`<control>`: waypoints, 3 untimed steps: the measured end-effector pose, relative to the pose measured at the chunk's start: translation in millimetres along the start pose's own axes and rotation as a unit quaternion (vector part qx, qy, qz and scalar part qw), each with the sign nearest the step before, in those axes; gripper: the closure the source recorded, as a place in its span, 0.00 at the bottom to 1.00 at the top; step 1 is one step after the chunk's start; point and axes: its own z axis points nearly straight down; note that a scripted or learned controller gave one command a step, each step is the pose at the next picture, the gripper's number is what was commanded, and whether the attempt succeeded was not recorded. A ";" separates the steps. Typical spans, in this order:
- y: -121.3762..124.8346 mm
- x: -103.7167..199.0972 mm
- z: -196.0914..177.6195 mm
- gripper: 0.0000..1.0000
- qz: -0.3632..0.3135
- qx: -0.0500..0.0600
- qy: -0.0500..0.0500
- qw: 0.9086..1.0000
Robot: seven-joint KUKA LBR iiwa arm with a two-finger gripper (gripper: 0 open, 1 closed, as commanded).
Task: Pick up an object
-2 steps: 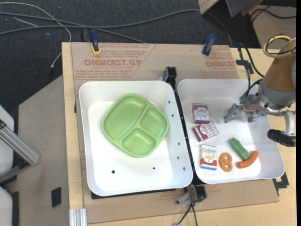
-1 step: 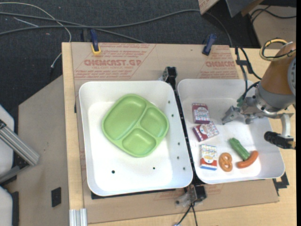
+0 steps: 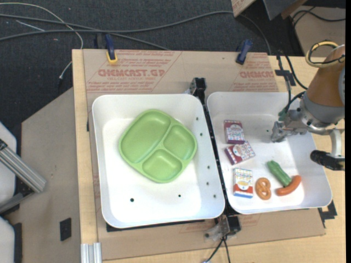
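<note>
Tool [image 3: 278, 133] low in right bin [image 3: 258, 100] — grip state unclear — above green pickle [image 3: 278, 172].

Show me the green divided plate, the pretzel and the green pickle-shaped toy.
Green divided plastic plate [image 3: 158, 145]: camera view, on its central ridge.
Small orange pretzel toy [image 3: 263, 188]: camera view, on its middle.
Green pickle-shaped toy [image 3: 279, 172]: camera view, mid-body.

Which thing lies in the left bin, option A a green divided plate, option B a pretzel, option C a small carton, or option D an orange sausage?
A: the green divided plate lies alone in the left bin, while the pretzel, the cartons and the orange sausage lie in the right bin.
</note>
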 end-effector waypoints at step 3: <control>8.5 14.9 -163.7 1.00 0.000 -0.003 -0.002 1.000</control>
